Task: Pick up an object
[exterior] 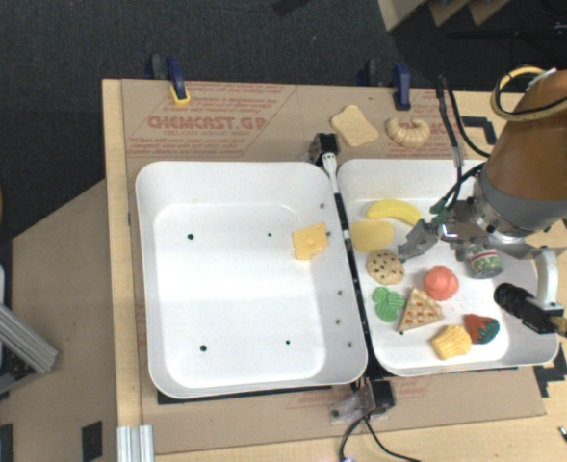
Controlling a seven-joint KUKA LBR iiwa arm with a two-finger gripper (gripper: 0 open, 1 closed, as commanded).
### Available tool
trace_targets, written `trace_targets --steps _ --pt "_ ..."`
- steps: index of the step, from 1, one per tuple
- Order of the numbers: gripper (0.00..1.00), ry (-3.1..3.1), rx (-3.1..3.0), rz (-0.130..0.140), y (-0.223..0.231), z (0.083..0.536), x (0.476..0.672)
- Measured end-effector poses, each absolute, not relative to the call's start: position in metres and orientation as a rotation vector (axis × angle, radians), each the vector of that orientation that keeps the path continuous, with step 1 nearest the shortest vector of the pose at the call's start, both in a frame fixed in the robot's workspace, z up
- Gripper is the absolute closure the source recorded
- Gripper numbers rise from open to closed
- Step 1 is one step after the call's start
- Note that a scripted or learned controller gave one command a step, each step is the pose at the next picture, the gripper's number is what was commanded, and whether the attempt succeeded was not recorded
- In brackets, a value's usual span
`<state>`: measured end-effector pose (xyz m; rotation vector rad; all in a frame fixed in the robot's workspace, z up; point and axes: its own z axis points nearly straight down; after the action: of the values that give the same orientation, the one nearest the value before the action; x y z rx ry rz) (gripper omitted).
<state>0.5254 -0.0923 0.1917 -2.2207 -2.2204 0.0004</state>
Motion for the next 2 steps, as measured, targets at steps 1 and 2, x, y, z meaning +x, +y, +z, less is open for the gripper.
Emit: trace_targets --steps 1,2 --pt "0.00 -2.223 -2.211 0.001 -0.037 0.209 0.477" --pt "0.00 -2.237 -2.225 -0.023 -0.016 0.349 0.516"
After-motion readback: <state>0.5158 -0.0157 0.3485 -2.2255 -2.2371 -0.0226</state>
